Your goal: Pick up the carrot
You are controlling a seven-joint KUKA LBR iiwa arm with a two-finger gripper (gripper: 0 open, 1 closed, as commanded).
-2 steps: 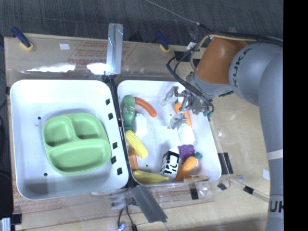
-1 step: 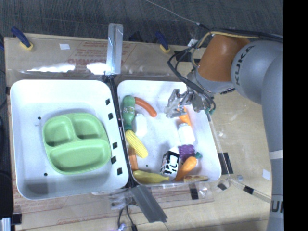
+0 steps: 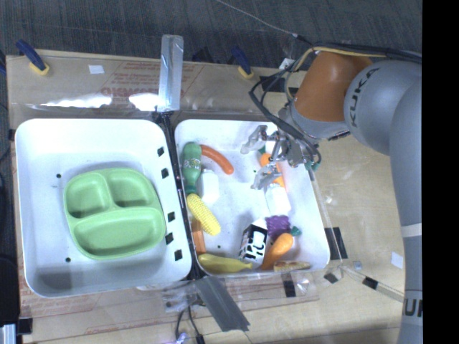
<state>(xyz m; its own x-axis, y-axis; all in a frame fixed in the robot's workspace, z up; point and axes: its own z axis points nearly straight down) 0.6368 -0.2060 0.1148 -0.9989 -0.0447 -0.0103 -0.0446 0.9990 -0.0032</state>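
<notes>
My gripper [image 3: 258, 160] hangs low over the back right part of the right bin [image 3: 315, 213]. Its two silver fingers [image 3: 252, 141] stand apart, so it is open. A slim orange piece, the carrot [image 3: 268, 160] by its look, lies between them and runs on toward the front right beneath the wrist. I cannot tell whether the fingers touch it. A second stubby orange vegetable [image 3: 282, 246] lies at the bin's front right beside a purple one [image 3: 278, 224].
The right bin also holds an orange sausage [image 3: 217, 159], a green vegetable [image 3: 191, 162], a corn cob [image 3: 203, 213], a banana [image 3: 222, 264], a black-and-white can [image 3: 252, 245] and a white bottle [image 3: 278, 203]. The left bin [image 3: 29, 156] holds a green divided plate [image 3: 112, 211].
</notes>
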